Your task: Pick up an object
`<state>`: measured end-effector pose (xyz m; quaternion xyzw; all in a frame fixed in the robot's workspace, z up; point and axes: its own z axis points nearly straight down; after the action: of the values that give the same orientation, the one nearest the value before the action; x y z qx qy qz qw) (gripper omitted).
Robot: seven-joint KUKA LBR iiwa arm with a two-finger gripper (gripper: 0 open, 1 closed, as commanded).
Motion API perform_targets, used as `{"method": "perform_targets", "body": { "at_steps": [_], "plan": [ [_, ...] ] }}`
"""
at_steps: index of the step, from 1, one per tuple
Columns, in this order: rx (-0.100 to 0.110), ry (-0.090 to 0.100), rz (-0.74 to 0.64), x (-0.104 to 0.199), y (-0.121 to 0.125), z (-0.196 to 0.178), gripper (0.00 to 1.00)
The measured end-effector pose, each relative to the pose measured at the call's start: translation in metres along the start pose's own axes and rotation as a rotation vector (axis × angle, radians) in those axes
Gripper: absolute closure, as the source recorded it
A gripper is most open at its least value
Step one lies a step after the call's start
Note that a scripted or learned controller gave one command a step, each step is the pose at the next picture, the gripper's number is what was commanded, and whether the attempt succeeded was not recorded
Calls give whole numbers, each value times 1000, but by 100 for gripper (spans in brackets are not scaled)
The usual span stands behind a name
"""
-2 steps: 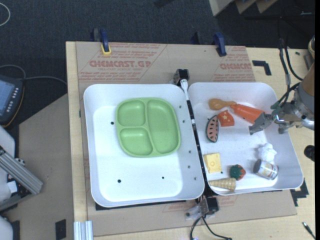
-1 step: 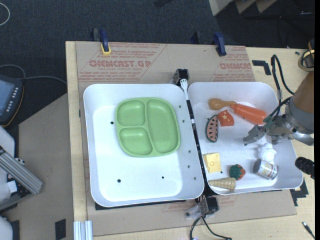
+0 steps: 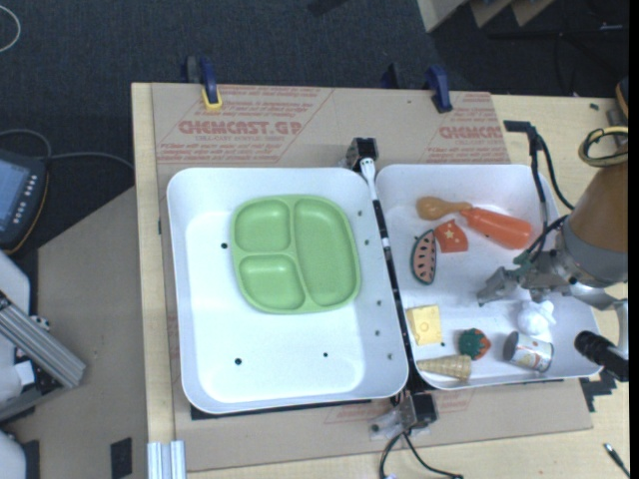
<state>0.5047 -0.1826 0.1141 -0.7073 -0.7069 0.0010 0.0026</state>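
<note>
Here a ridged cone (image 3: 444, 368) lies beside perhaps-plastic cheese (image 3: 424, 324).

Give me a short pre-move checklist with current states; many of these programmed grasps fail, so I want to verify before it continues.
1. End effector over the right white bin: ok.
2. Something between its fingers: cannot tell.
3. Fingers open or shut: cannot tell.
4. Candidate close by: ok, a crumpled white lump and a small grey cylindrical can lie near it.
5. Other toys apart from it: ok, the orange plastic carrot and watermelon slice lie further off.
6. Green divided plate in the left white bin, out of the way: ok.
</note>
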Motion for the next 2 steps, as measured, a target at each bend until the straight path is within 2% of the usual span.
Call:
{"method": "perform_targets", "body": {
  "at_steps": [1, 2],
  "plan": [
    [-1, 0, -1, 1, 0, 31, 0],
    [-6, -2, 0, 0, 0, 19, 100]
  ]
}}
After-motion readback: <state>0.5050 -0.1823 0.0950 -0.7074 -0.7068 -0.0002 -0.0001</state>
